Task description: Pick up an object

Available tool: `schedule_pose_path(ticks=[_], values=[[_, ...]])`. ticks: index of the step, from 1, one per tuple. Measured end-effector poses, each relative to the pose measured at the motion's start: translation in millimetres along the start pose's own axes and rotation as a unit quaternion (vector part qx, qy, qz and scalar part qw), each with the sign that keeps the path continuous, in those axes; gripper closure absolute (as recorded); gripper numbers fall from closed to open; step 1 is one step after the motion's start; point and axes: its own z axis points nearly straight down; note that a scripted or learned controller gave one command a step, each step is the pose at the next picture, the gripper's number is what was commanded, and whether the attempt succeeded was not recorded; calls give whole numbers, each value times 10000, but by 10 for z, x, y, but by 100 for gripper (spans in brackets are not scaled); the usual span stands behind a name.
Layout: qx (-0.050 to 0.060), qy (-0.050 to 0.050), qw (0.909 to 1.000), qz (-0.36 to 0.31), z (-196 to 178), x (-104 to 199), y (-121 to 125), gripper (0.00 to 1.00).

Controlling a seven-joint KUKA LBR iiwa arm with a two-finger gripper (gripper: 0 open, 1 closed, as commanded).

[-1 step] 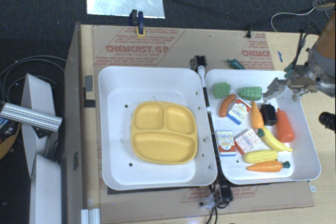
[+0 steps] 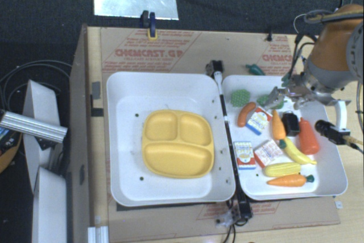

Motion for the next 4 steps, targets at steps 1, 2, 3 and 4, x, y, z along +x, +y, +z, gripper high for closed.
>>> schedule_pose_path(ticks=[1, 2, 3, 4], values=[[-20, -4, 10000, 6, 677, -361, -184, 0], [-29, -5, 10000, -2, 571, -364, -178, 100], [-32, -3, 10000, 2, -528, 168, -372, 100], [-11, 0, 10000, 4, -505, 797, -726, 100]])
